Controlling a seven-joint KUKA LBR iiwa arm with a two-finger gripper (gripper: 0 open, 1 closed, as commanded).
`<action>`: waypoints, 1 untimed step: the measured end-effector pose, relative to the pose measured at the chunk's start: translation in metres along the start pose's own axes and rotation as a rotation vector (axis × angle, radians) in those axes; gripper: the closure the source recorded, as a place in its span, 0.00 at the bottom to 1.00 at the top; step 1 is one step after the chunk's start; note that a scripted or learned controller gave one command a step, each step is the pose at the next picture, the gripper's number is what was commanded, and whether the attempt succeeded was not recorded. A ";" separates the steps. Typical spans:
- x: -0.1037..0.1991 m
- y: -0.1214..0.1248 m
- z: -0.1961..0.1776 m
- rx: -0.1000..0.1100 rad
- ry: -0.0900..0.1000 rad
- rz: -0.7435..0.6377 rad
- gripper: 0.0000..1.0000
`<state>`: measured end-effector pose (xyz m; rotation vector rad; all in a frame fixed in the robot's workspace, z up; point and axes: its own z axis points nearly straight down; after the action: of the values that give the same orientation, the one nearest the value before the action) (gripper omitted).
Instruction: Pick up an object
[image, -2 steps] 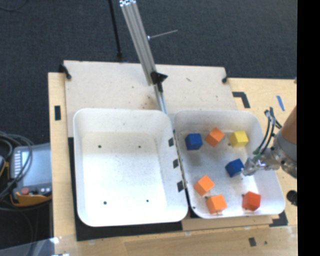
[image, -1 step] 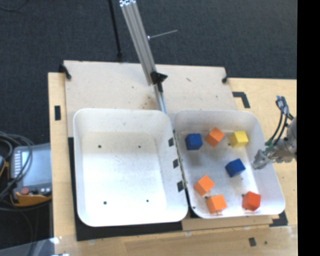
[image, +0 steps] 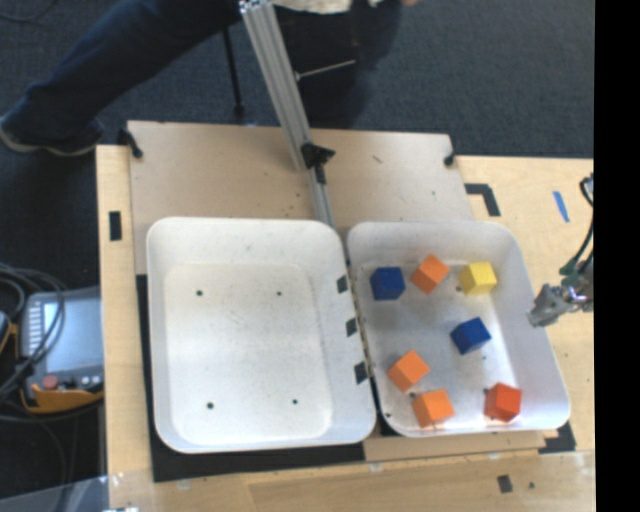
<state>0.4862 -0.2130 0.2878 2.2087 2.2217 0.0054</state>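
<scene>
Camera view looks down on a pale wooden counter (image: 400, 180) bearing two shallow white plastic bins side by side. The left bin (image: 250, 240) carries no cubes, while the right bin (image: 500, 240) holds seven small cubes: a blue one (image: 387, 283) just beside an orange one (image: 431, 273), a yellow cube (image: 479, 278), a second blue cube (image: 470, 335), two more orange cubes (image: 408, 369) (image: 433, 407) and a red-orange cube (image: 503, 402). The cubes lie loosely scattered, mostly apart, which likely leaves room for a grasp. The gripper (image: 555, 303) sits at the right bin's outer rim; whether it is open or closed I cannot tell. Nothing appears picked up yet.
</scene>
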 end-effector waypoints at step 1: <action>0.045 0.014 0.016 0.007 0.002 0.000 1.00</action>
<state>0.5004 -0.1676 0.2715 2.2131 2.2265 0.0006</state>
